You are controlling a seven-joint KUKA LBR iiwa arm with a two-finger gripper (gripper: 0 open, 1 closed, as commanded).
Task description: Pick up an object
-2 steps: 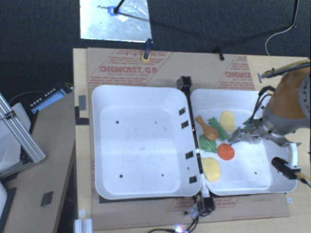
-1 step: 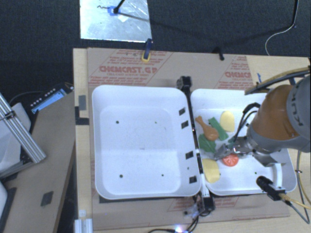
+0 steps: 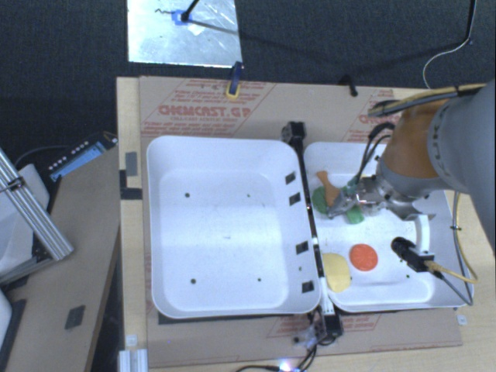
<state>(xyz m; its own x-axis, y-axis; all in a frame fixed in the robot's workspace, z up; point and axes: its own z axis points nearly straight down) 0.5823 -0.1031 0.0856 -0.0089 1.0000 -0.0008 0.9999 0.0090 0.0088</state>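
My gripper [image 3: 343,205] is low in the right bin [image 3: 387,293], near its left wall. It hangs over a green object [image 3: 320,201] and a second green piece [image 3: 355,216]. A tan, cone-like object [image 3: 326,184] lies just behind the gripper. Closer to the front of the same bin sit an orange-red disc [image 3: 363,256] and a pale yellow round object [image 3: 336,270]. The fingertips are hidden among the green and tan objects.
The left bin [image 3: 225,231] is a wide white tray beside the right one, separated by a ridge with black clips [image 3: 298,200]. The grey arm [image 3: 434,153] crosses in over the right bin's back right corner.
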